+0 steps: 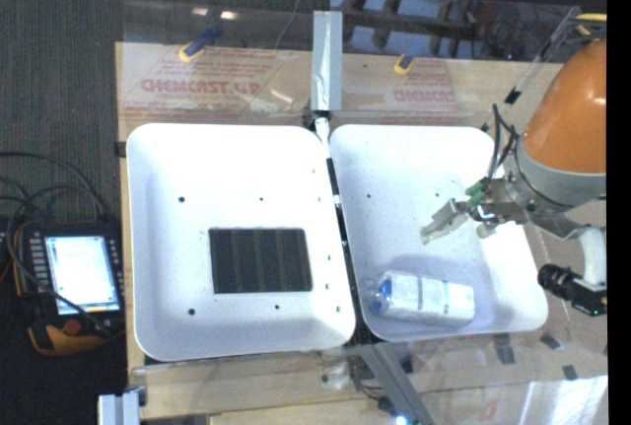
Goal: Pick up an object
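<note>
A clear plastic bottle (426, 297) with a white label and a blue cap lies on its side near the front wall of the right bin (394, 157). A flat black ribbed pad (260, 259) rests on the floor of the left bin (168, 167). My gripper (443, 220) hangs over the middle of the right bin, above and slightly behind the bottle and apart from it. It is open, with nothing between its fingers. The grey arm with its orange band (572, 112) comes in from the right.
A dark ridge (335, 206) marks where the two bins meet. A handheld control pendant (74, 275) with a lit screen lies on the floor to the left. Clear panels and a metal bracket (326, 58) stand behind the bins.
</note>
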You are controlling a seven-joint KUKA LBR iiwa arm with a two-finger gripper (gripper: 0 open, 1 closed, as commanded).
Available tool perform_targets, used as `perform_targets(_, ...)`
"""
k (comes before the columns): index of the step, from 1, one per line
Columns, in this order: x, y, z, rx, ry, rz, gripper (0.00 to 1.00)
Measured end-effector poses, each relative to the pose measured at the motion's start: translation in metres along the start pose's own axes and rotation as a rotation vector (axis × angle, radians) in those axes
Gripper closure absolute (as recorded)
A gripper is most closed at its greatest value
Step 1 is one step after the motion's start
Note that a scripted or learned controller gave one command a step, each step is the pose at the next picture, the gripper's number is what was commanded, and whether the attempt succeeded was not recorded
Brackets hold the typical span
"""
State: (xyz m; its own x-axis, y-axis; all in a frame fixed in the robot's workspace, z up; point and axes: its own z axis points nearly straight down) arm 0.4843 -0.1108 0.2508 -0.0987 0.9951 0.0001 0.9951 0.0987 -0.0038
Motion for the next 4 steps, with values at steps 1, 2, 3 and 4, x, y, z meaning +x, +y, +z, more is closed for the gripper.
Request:
perform_targets(1, -0.007, -0.001, -0.028, 0.0, -0.001, 0.166, 0.0)
perform_targets(2, -0.021, 0.018, -0.075, -0.001, -0.002, 0.359, 0.0)
perform_targets(3, -0.034, 0.004, -0.132, -0.002, -0.003, 0.547, 0.0)
perform_targets(4, -0.061, 0.016, -0.169, -0.001, -0.003, 0.74, 0.0)
